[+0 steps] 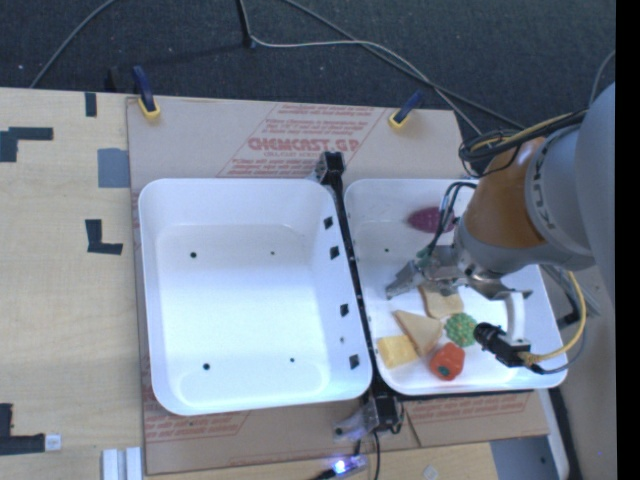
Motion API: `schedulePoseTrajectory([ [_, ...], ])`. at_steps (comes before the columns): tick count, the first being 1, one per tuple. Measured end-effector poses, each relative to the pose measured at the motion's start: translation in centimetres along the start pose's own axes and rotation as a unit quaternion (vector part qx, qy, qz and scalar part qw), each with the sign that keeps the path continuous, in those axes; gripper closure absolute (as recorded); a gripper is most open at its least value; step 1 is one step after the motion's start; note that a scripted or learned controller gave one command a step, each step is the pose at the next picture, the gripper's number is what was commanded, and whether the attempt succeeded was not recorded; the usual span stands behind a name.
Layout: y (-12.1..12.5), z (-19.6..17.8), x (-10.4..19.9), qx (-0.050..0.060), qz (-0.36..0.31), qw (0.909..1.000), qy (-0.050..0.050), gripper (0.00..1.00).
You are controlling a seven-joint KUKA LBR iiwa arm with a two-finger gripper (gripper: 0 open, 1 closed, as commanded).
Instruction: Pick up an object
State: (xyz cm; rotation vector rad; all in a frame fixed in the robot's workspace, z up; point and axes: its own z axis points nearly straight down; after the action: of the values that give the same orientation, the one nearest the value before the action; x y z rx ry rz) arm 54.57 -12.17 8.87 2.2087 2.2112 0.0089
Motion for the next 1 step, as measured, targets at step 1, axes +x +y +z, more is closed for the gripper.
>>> schedulePoseTrajectory([
  [1, 0.10, -1.03, -0.10, 0.001, 0.000, 1.0000, -0.001, 1.00],
])
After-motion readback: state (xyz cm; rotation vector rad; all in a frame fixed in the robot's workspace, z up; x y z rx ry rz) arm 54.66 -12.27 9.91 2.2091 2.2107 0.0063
